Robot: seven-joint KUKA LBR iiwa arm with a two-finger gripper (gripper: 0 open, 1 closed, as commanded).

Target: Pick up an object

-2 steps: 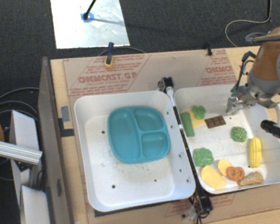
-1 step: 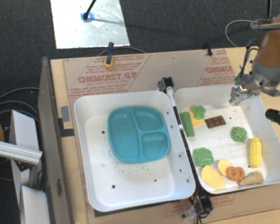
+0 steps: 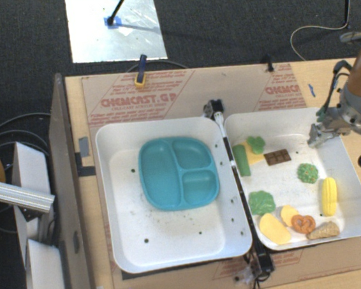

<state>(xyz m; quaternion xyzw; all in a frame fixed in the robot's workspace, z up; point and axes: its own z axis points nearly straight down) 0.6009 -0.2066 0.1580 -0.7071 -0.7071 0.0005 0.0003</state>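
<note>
Over right bin's [image 3: 360, 208] far-right edge hangs gripper [image 3: 316, 135], jaw spread impossible to tell and nothing seen held; nearest pick, green frilly toy [image 3: 308, 173] mid-bin, looks light, rubbery, non-fragile, best pinched across its bumpy sides.

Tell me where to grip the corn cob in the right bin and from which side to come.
Grip the corn cob across its narrow middle, coming straight down from above. It lies flat and long, running roughly up and down the view, with bare bin floor along both long sides, so fingers should fit there.
</note>
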